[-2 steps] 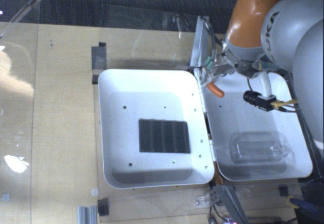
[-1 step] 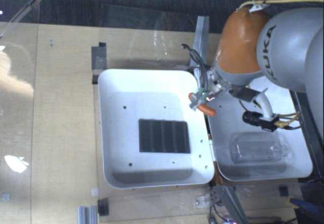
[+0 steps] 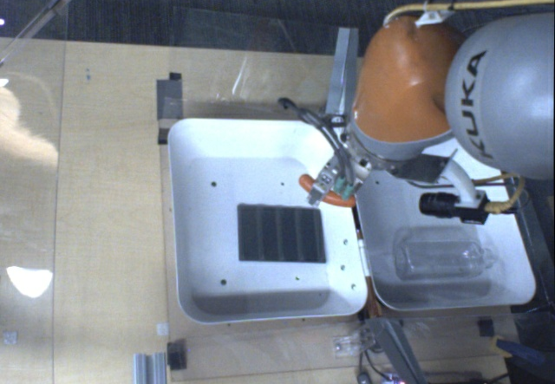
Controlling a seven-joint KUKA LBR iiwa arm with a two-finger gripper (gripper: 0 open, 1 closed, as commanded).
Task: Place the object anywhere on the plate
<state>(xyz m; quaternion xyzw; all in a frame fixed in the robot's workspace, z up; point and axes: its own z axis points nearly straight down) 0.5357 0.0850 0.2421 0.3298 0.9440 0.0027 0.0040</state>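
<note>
Orange object (image 3: 310, 184) between fingers (image 3: 328, 184)

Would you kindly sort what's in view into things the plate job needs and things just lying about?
Job:
- dark ribbed plate in the left bin
- orange object at the claw

Lying about:
- clear plastic bottle lying in the right bin

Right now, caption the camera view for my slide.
Gripper with an orange object above the dark plate in the left bin.
</note>
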